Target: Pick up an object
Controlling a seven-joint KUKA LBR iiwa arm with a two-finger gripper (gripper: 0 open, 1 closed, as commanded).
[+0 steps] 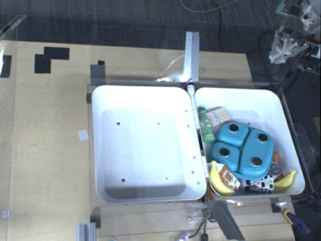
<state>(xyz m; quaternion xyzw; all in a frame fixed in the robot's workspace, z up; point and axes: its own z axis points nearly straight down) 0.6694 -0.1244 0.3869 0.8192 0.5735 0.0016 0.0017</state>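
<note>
Camera view shows the wide pale wooden table (pixel 45 149) carrying two shallow white plastic bins side by side. Left white bin (pixel 143 185) has nothing to pick; the right white bin (pixel 251 97) holds all the objects, crowded in its near part.

Biggest of them is the teal plastic block with four rounded lobes and dark holes (pixel 243 149), lying in the middle of the right bin. Next is the yellow plastic banana (pixel 220 181), curved along the near wall and partly under the teal block. At the far left of the bin there is a small patterned white packet (pixel 217 116), and beside it, along the dividing wall, a slim green bottle (pixel 204 123). Some little printed items lie near the banana, too small to tell.

What could go wrong, in my judgement: the objects touch and overlap, so the pincer may close on two at once or push one aside. The teal block looks wide and smooth and may slip, and the banana near the wall leaves little room.

Grey arm is at the far right, well apart from the bins, with the pincer (pixel 283 49) hanging low outside them. I cannot tell if it is released or clenched; nothing is seen in it.
</note>
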